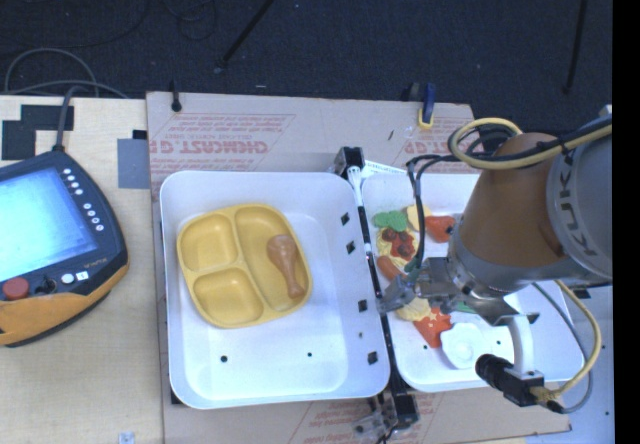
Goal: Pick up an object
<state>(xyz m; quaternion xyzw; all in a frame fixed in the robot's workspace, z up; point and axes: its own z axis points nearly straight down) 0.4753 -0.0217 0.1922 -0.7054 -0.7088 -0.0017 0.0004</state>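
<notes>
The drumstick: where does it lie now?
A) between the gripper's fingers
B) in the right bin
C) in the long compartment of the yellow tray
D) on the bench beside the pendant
C: the drumstick lies in the long right-hand compartment of the yellow tray, in the left bin.

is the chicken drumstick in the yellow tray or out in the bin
In the tray. The drumstick lies in the long right-hand compartment of the yellow divided tray, which sits in the left white bin.

White bins (250, 372) left of and beneath gripper (405, 284): smooth glossy plastic. Yellow tray (215, 282) far left of it: matt plastic. Drumstick (287, 265) on tray: smooth plastic. Bench board (240, 137) beyond: matt cardboard.
</notes>
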